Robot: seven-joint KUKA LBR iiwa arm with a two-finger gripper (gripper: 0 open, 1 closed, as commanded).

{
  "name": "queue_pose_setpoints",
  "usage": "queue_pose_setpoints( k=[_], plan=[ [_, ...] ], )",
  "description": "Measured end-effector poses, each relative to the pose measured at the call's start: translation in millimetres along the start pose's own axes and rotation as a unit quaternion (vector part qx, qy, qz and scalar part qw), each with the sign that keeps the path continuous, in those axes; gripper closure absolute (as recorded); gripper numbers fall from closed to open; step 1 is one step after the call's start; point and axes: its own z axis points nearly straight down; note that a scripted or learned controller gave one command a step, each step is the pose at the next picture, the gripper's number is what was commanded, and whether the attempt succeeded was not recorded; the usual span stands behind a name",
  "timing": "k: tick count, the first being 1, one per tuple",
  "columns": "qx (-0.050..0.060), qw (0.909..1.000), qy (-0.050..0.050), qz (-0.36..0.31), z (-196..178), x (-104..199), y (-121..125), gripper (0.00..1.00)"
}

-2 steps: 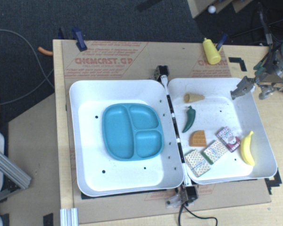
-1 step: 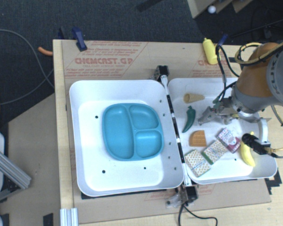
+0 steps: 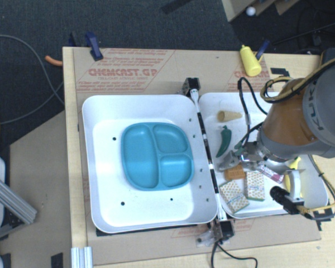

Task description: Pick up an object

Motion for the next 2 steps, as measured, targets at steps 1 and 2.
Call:
queue_pose_setpoints(
  k=[1, 2],
  plan=[
    [-0.001, 1.0, 0.0, 0.001, -10.1, -0.2, 0.6, 1.0],
    [-0.002, 1.0, 0.0, 0.0, -101.0, 70.3, 21.4, 1.0]
  ],
)
